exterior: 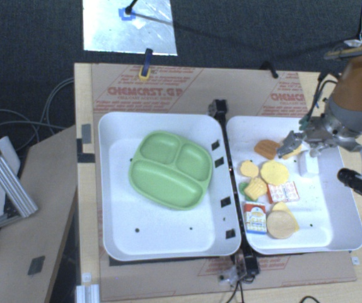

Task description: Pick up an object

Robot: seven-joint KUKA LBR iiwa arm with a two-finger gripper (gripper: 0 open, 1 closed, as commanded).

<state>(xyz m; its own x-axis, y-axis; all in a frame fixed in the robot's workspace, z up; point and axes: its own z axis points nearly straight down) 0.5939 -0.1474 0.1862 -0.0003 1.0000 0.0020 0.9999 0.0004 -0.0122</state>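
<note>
your gripper (297,145) hangs over the right bin (338,232), finger state unclear to me, so centre it on the brown toy biscuit (267,148) before descending.

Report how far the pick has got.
Done: nothing is lifted; the yellow round piece, brown flat piece and other toy foods lie in the right white bin. In hand: the claw hangs above that bin's upper part. Left: descend, grasp, raise.
</note>
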